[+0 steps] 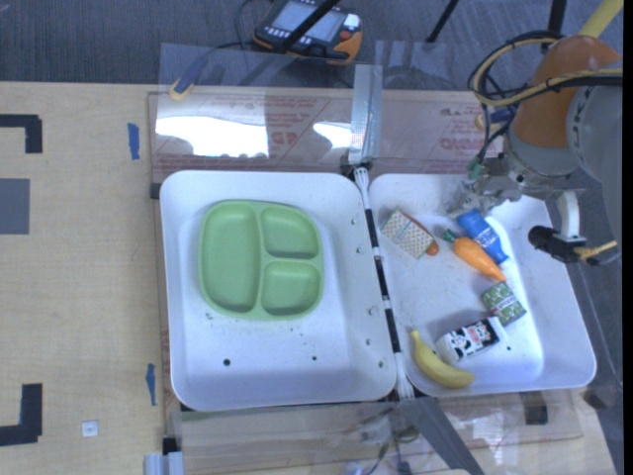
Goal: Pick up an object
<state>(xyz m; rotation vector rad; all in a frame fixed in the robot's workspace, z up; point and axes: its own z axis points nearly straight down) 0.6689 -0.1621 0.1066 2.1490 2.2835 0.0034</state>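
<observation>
Blue bottle (pixel 485 237) lies in the right bin (pixel 564 349), touching the carrot (pixel 478 256), near the bin's back edge, and the pincer (pixel 487 188) hovers just behind it! How far the pincer is open, I cannot tell, and nothing shows in its grip. Best play, I reckon: drop straight over the bottle's middle, straddle its narrow width, and keep off the carrot. The green divided plate (pixel 261 258) sits in the left bin (pixel 188 364), well apart.

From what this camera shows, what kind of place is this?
Probably a robotics lab bench for pick-up tests: two shallow white bins side by side, a grey arm with an orange band, and toy-like food such as a yellow banana.
</observation>
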